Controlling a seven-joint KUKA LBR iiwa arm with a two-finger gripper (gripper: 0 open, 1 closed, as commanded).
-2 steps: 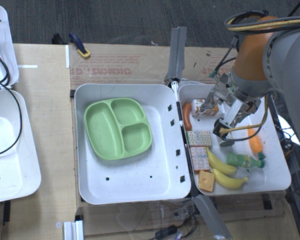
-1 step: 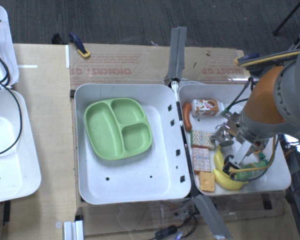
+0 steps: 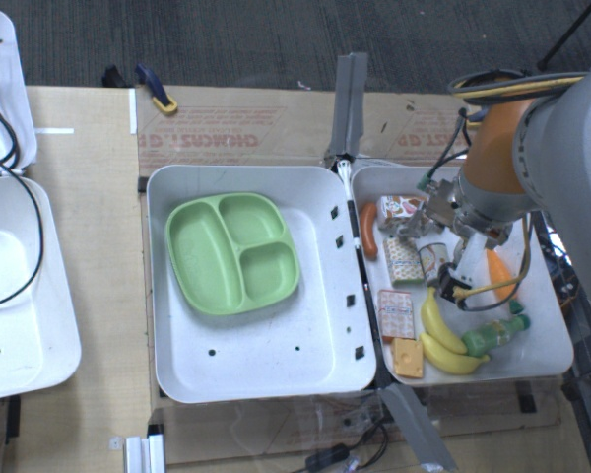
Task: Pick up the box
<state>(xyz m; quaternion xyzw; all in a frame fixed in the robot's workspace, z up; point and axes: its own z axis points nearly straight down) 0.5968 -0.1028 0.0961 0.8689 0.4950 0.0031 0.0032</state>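
Bright, even overhead light; soft shadows, slight blur.

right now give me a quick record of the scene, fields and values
left bin: holds a green tray with three compartments, lying flat
right bin: holds small boxes, bananas, a hot dog, a cracker, a bottle
boxes: one in the middle, one just below it, one near the top
bananas: lower middle, beside the green bottle
hot dog: along the bin's left wall
cracker: bottom, under the lower box
end effector: low over the right bin, beside the top box
arm: reaches in from the right
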